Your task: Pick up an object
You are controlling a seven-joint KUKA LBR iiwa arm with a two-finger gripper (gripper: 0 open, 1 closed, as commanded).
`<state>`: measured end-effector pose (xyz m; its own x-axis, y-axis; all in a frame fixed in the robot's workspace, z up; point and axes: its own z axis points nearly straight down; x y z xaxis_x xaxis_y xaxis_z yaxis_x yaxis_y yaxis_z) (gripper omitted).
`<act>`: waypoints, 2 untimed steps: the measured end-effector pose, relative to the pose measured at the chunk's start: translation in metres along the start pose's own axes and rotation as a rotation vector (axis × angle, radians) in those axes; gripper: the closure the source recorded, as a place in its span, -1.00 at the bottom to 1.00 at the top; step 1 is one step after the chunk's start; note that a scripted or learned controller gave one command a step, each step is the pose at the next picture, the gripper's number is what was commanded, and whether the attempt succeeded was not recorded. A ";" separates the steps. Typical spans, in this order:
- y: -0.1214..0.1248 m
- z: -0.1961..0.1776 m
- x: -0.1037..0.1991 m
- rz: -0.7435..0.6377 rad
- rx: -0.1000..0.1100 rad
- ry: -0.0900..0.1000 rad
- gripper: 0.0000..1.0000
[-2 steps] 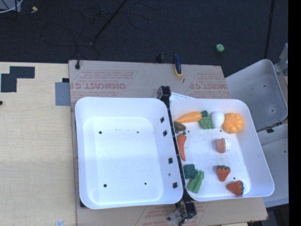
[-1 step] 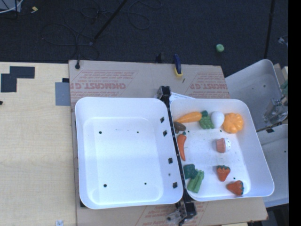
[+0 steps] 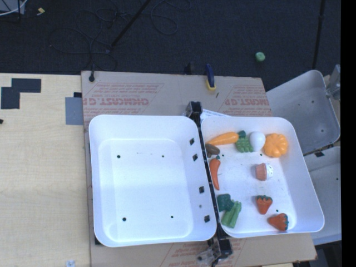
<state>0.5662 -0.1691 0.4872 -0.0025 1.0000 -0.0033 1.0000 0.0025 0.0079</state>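
Toy vegetables fill the right-hand bin (image 3: 303, 204) at the frame's lower right: an orange carrot (image 3: 214, 173) lies lengthwise along the divider, a strawberry (image 3: 264, 203) sits lower right. Neither the tool's state nor its bearing from them can be judged; the arm enters from the right.

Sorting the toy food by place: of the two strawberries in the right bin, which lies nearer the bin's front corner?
The lower strawberry, lying on its side by the front right corner; the other strawberry sits up and left of it.
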 end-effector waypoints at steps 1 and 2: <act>0.002 -0.054 0.008 0.001 0.004 0.002 1.00; -0.010 0.192 -0.002 0.003 0.027 0.008 1.00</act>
